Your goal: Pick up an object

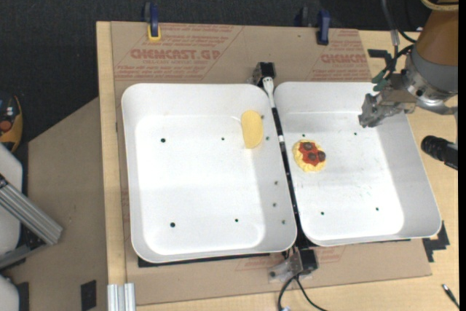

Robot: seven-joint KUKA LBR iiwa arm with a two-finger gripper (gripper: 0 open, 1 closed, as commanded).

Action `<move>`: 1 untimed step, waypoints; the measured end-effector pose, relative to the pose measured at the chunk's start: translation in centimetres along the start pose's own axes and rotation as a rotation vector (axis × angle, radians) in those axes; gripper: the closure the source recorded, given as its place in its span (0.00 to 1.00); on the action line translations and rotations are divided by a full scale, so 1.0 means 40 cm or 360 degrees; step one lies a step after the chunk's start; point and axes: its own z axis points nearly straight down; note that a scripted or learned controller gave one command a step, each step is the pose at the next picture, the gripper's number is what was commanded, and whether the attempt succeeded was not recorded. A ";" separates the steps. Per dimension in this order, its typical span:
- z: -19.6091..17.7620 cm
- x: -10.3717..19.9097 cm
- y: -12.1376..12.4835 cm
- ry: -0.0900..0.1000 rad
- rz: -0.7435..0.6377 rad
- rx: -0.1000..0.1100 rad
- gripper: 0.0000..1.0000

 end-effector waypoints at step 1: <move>-0.199 0.211 0.016 -0.0003 -0.0009 -0.0027 1.00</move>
